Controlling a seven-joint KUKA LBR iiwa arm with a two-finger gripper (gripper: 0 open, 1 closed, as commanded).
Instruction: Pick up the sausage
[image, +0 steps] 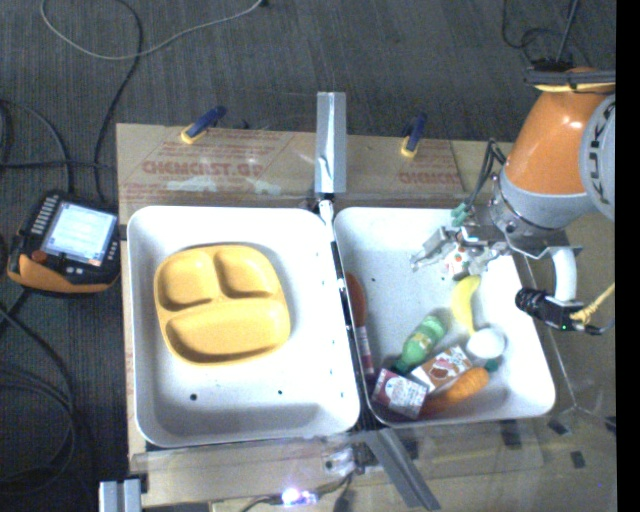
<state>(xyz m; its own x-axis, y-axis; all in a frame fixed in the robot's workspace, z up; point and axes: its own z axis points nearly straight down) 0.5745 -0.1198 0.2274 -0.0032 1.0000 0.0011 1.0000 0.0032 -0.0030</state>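
While gripper (452, 250) hovers, sausage (357, 300) by bin wall, bottle (423, 339), banana (464, 303) nearby

Dark grey carpet (250, 60); loose cables (120, 45); cardboard-topped bench (250, 165)

The arm reaches in from the right, its orange band (552, 140) high at the upper right and the grey wrist section (540, 205) just below it. From the wrist the tool (450, 250) extends to the left and slightly downward. Its thin metal fingers (432, 250) look spread apart, with nothing seen between them. A black cable fitting (545, 303) hangs beside the wrist.
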